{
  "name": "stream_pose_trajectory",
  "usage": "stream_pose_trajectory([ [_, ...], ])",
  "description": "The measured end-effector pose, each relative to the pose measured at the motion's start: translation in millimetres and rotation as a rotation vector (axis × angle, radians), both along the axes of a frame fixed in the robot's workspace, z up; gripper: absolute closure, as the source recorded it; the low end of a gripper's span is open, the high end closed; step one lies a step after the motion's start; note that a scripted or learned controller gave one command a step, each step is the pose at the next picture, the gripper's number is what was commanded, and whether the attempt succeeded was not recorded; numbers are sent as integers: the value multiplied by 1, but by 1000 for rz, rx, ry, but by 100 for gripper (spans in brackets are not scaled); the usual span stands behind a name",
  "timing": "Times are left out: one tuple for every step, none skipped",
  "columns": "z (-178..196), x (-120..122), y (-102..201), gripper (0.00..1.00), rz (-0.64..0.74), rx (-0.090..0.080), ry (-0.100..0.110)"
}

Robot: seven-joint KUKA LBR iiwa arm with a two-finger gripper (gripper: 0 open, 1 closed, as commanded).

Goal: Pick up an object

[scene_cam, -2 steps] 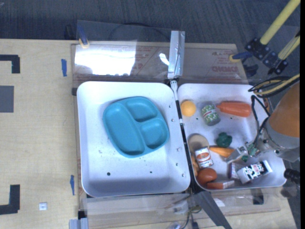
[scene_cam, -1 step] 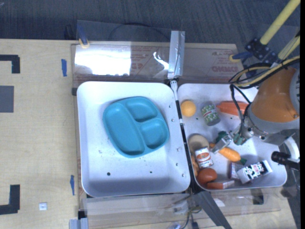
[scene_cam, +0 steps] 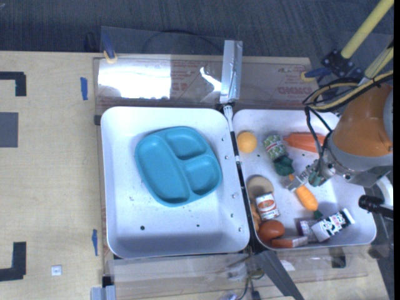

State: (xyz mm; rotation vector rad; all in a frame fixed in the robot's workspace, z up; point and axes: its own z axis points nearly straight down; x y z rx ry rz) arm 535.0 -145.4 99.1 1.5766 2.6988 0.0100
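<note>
The right bin [scene_cam: 362, 237] holds several toy foods: a yellow-orange ball [scene_cam: 247, 142], a green-and-white can [scene_cam: 273, 145], a dark green piece [scene_cam: 284, 164], a long orange carrot [scene_cam: 302, 142], a small orange piece [scene_cam: 306, 198], a red-labelled can [scene_cam: 267, 206], a red tomato [scene_cam: 270, 230] and a black-and-white carton [scene_cam: 332, 224]. My gripper [scene_cam: 307, 176] hangs low over the middle of this bin, just above the small orange piece and right of the dark green piece. Nothing can be seen held in it.
The left bin [scene_cam: 119, 217] carries a blue divided plate [scene_cam: 179, 164]. A brown rounded piece [scene_cam: 259, 183] lies by the wall between the bins. The arm's orange band [scene_cam: 367, 127] overhangs the right bin's far right side. Cables and a yellow pole [scene_cam: 369, 20] stand behind.
</note>
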Motion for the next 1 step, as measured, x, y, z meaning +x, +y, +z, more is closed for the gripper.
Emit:
stream_pose_trajectory([
  [105,37,69,100,-224,6,11],
])
